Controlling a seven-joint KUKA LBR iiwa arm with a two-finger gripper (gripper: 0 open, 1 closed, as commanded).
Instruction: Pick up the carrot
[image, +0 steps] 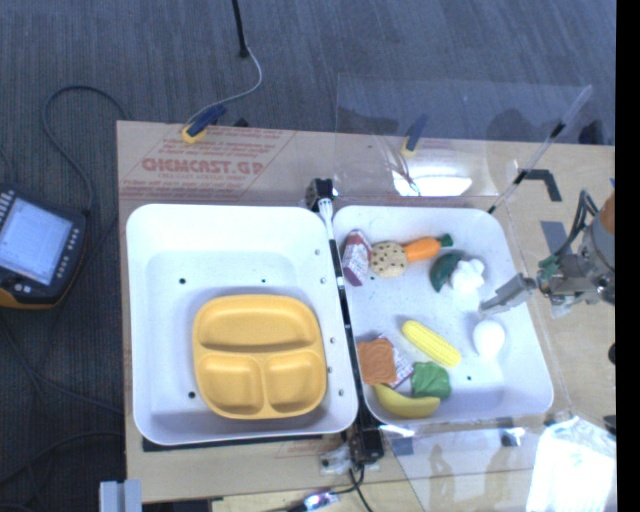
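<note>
The carrot (423, 248) is orange with a small green top. It lies in the far part of the right bin (520, 372), pointing left toward a speckled cookie (387, 259). My gripper (545, 285) hangs over the right rim of that bin, lower right of the carrot and well apart from it. A grey part of it slants down-left toward a white egg (488, 338). Nothing of the carrot is covered.
The right bin also holds a red-wrapped item (354, 256), a green and white vegetable (455, 272), a corn cob (431, 342), an orange block (377, 360), a green pepper (431, 380) and a banana (405, 402). A yellow divided tray (260, 354) sits in the left bin (160, 270).
</note>
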